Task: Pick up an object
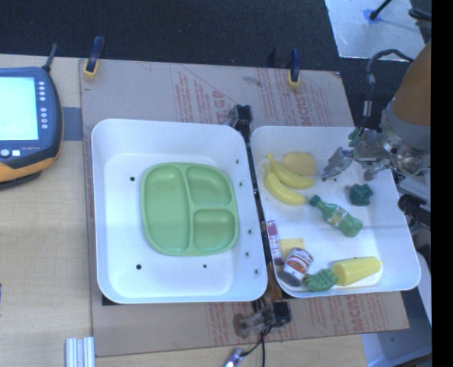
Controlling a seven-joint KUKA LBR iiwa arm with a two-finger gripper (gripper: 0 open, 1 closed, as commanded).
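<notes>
Grey gripper [347,163], jaws spread and nothing between them, is hung over the right bin [409,239]; nothing is lifted yet, bananas [282,182] and bottle [337,215] left lying inside.

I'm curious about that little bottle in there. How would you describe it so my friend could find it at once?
Look in the right-hand white bin, the one crowded with toy food. Near its middle, right of the bananas and below the small dark green toy, lies the green bottle on its side, slanting. It alone has a narrow neck with a dark cap and a yellow label.
</notes>
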